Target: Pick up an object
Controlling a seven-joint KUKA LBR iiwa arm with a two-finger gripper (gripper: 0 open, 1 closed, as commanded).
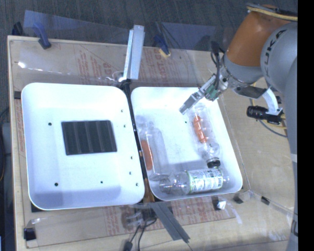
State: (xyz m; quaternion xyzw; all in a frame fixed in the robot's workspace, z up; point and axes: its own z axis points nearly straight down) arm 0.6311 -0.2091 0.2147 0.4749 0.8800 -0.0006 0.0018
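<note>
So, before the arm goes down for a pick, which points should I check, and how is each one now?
1. Objects in the right bin: ok, three clear bottles.
2. Gripper above that bin: ok, over its upper part.
3. Gripper near a bottle: ok, the orange-label bottle lies just beside it.
4. Nothing held: ok, no object at the gripper.
5. Fingers open: cannot tell.
6. Green-label bottle away from the wall: not ok, it lies along the lower wall.

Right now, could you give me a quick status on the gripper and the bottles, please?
Gripper over right bin, upper part, nothing seen held. Three clear bottles lying in that bin. Left bin holds a dark grille.
</note>
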